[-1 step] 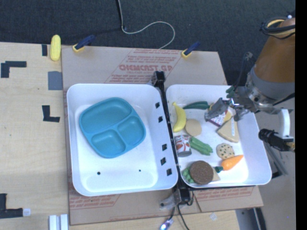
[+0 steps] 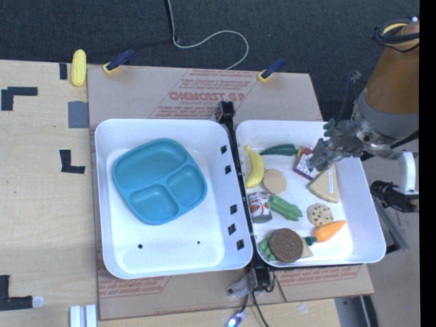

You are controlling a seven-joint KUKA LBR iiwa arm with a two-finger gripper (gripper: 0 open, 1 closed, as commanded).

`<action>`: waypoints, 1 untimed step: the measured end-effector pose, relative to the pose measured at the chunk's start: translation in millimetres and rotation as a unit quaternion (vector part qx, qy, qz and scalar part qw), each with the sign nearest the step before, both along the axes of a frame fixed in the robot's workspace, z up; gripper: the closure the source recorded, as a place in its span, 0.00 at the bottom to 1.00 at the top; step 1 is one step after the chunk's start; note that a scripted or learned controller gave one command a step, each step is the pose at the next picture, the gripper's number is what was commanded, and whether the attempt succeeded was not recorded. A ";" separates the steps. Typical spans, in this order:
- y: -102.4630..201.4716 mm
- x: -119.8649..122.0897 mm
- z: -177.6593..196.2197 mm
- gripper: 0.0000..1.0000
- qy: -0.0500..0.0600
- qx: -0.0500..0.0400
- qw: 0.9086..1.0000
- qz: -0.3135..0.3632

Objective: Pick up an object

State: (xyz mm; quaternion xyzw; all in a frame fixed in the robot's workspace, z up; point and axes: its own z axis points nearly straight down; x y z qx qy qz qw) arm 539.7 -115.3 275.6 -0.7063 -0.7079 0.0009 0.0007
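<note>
In the camera view you see the counter (image 2: 41,182) carrying two white bins side by side: the left bin (image 2: 109,251) holds a blue divided plate (image 2: 159,180), and the right bin (image 2: 364,240) holds a scatter of toy food. The tool (image 2: 319,155) hangs low over the upper right part of that bin, right above a small dark packet (image 2: 304,163) and just beside a pale cheese wedge (image 2: 326,186); you cannot tell from here whether it is spread or closed, and nothing is visibly gripped. The wedge looks like your nearest candidate: probably light, rigid plastic with smooth, sloping faces, so take it across the two flat sides rather than the taper, or it may squirt out. Further left lie a banana (image 2: 254,167), a green bean pod (image 2: 278,150), a round cracker (image 2: 275,181), a small can (image 2: 259,206) on its side and a green pickle (image 2: 285,207). Toward the near edge sit a cookie (image 2: 319,214), a carrot (image 2: 330,231) and a burger patty (image 2: 285,244). The can is likely stiff and slippery and may roll; the carrot is narrow and should be pinched across its thick middle. The pieces lie close together, so expect neighbours to be nudged.
</note>
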 end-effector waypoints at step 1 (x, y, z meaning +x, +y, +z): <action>93.8 8.2 25.8 1.00 -0.002 0.002 1.000 0.005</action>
